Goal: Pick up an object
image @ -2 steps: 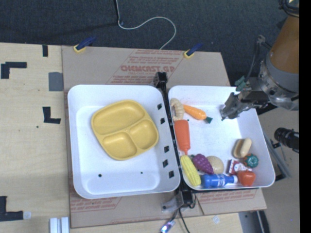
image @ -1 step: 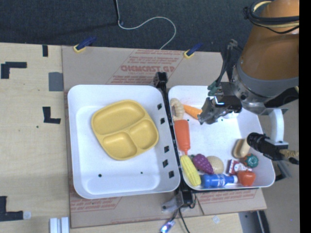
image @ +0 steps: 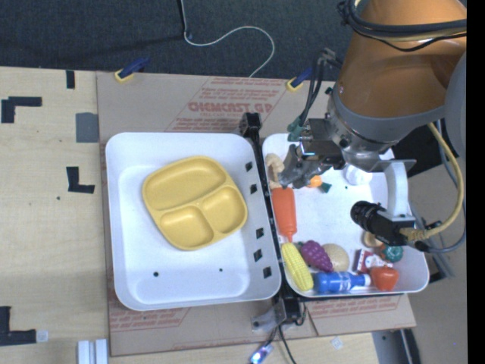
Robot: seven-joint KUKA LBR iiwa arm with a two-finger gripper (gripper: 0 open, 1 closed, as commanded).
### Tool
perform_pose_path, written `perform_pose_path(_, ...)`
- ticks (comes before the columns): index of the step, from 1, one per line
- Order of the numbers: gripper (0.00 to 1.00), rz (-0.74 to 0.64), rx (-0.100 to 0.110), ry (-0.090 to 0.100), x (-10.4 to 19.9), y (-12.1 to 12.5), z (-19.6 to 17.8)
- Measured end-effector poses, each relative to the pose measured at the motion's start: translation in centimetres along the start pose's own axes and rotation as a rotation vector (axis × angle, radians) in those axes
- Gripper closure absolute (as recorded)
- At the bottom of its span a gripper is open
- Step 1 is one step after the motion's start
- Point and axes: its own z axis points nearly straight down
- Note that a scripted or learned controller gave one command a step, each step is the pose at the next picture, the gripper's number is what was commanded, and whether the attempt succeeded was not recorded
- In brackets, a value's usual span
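Observation:
My gripper [image: 298,171] hangs low over the far left part of the right bin [image: 333,218], just above the top end of an orange carrot [image: 285,212]. A small beige object [image: 273,162] lies right beside it on the left. Along the bin's near edge lie a yellow corn cob [image: 296,265], a purple grape bunch [image: 316,255], a blue bottle [image: 339,282], a beige round piece [image: 338,258] and a red item [image: 386,277]. The arm's wrist hides the bin's far right part.
The left bin [image: 129,256] holds a yellow divided plate [image: 195,202]. Black clips run along the wall between the two bins. A white cable [image: 227,36] loops on the dark floor beyond the bench. A black cylinder [image: 375,220] on the arm juts over the right bin.

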Motion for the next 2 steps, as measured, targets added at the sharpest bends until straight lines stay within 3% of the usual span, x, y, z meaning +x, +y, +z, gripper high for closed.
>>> perform_pose_path(1, 1.00, -0.003, 0.000, 0.001, 7.8, 0.0, -2.4)
perform_pose_path(2, 1.00, 0.007, -0.003, 0.000, 5.7, 0.1, -7.2)
